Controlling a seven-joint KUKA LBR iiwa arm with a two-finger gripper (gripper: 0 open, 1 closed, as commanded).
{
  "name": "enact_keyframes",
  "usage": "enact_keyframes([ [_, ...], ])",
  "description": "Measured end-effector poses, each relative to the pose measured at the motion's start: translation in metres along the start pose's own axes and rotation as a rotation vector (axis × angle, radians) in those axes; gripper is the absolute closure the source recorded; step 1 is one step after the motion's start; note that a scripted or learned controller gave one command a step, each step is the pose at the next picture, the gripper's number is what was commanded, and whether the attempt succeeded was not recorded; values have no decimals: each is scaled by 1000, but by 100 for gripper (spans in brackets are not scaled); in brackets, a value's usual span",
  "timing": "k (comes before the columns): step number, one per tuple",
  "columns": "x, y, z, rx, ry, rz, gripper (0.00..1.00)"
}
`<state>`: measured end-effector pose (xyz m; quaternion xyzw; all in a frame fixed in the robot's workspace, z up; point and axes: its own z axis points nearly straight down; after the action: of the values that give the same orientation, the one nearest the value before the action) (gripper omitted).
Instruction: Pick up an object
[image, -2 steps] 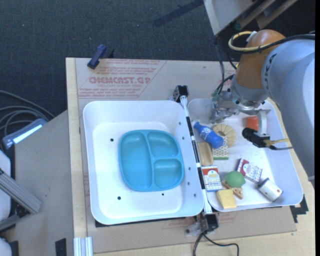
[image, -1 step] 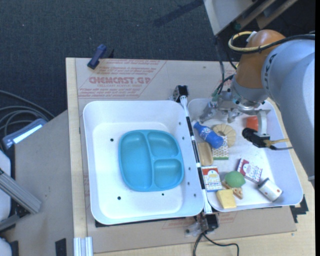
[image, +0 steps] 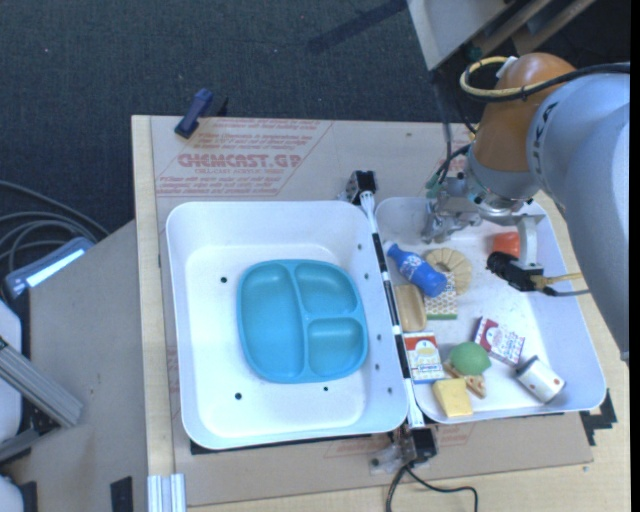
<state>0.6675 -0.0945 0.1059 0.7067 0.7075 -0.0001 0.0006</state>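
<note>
Claw (image: 441, 229) just above blue bottle (image: 417, 270), finger state impossible to tell.

Right bin crowded, left bin roomy

My arm (image: 545, 120) blocked the right bin's (image: 580, 340) far corner; blue bottle (image: 418, 271), green ball (image: 468, 358) and small boxes (image: 424, 357) crowded its floor. The left bin (image: 200, 300) lay open around the blue tray (image: 302, 320).
</note>
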Motion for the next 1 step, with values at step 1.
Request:
enact_keyframes([
  [1, 0, 0, 0, 1, 0, 0, 0],
])
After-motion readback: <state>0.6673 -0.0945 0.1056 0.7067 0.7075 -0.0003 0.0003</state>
